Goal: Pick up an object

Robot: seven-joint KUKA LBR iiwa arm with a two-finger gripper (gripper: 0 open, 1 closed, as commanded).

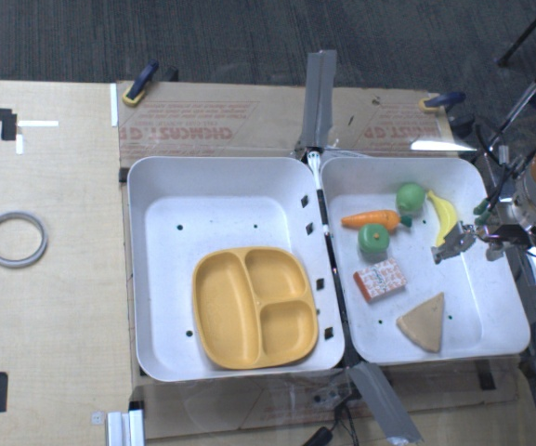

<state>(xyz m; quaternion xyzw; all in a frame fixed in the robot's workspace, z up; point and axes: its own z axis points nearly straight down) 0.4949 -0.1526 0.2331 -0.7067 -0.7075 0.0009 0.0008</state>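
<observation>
The right bin (490, 328) holds several small items. A yellow banana (443, 214) lies near its right wall, with a green ball (411, 196) beside it. An orange carrot (372, 219) and a green apple (373, 239) lie further left. A red and white box (380, 279) and a tan wedge (423, 322) sit toward the front. My gripper (448, 248) reaches in from the right, low in the bin, right at the banana's lower end. Nothing is visibly lifted.
The left bin (156, 249) holds a yellow divided plate (254, 305). A roll of tape (14, 238) lies on the wooden bench at the far left. Blue clamps (141, 83) hold cardboard behind the bins. Cables and a stand crowd the right edge.
</observation>
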